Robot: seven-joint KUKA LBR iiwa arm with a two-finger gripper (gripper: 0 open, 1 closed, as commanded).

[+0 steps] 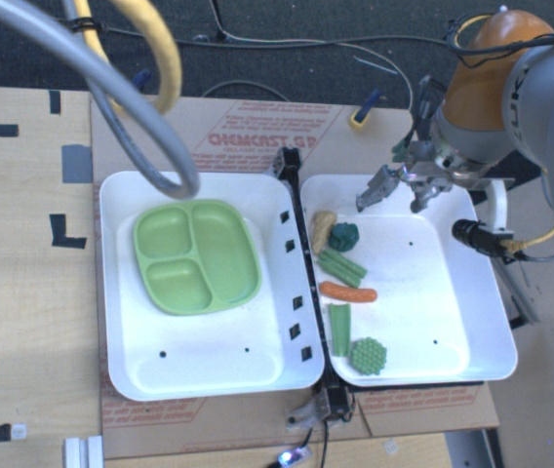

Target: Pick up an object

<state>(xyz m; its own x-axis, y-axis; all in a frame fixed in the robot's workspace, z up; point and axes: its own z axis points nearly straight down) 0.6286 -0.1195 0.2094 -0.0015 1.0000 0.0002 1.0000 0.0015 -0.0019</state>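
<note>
My gripper [395, 194] hangs over the back edge of the right bin [453, 291], its two fingers spread apart and nothing between them. Down the bin's left side lie a beige piece [321, 227], a dark green lump [343, 235], a green bean-like stick [341, 266], an orange carrot [347, 292], a second green stick [339, 327] and a round bumpy green piece [367, 356]. All of these lie below and left of the gripper, apart from it.
The left bin [131, 359] holds a green divided plate [197, 255]. A black divider [298, 261] runs between the bins. A grey hose [111, 96] and a yellow hose [145, 18] arch over the left bin's back.
</note>
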